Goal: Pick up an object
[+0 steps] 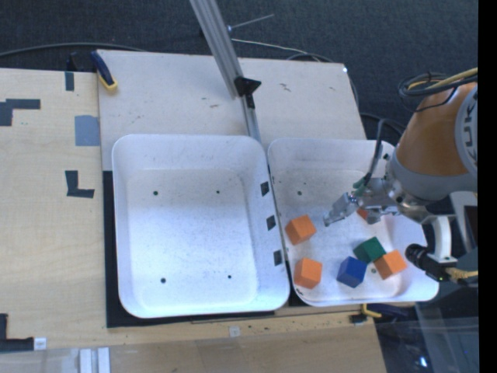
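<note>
1. Nearest the camera, along the right bin's (326, 155) front wall, lie an orange cube (308, 273), a blue cube (351, 271), a green cube (370, 249) and a second orange block (390, 263).
2. Third orange cube (300, 228): the likely target, lying just left of the end effector (342, 208) and apart from it.
3. End effector: low over the right bin; whether open or closed cannot be told, and no object is seen in it.
4. Step in hand: apparently the approach, no grasp made.
5. Next move, as judged: shift left over the cube, descend, close.
6. Left bin (124, 208) sits alongside on the surface (46, 208).
</note>
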### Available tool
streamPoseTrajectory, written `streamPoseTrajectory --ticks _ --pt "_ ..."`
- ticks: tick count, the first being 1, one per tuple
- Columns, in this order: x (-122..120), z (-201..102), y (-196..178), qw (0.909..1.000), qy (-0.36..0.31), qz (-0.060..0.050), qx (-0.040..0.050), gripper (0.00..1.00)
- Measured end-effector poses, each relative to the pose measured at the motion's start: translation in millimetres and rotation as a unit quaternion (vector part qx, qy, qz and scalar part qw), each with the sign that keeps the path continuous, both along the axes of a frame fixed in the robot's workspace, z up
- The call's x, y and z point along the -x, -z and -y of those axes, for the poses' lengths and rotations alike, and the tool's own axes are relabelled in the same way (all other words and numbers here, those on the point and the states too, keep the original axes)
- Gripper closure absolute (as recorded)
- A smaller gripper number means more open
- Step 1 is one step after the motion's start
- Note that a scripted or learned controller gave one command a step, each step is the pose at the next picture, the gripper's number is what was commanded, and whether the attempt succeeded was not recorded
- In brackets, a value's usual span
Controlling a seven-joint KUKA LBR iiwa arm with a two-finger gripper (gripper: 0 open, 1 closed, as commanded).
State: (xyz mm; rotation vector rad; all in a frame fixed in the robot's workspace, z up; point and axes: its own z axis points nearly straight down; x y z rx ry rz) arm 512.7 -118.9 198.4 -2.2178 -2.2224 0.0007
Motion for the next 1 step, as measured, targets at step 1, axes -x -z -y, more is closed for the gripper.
streamPoseTrajectory --ticks 1 --pt "-57.6 66.4 110.7 1.0 0.001 -0.001 0.0014 0.0"
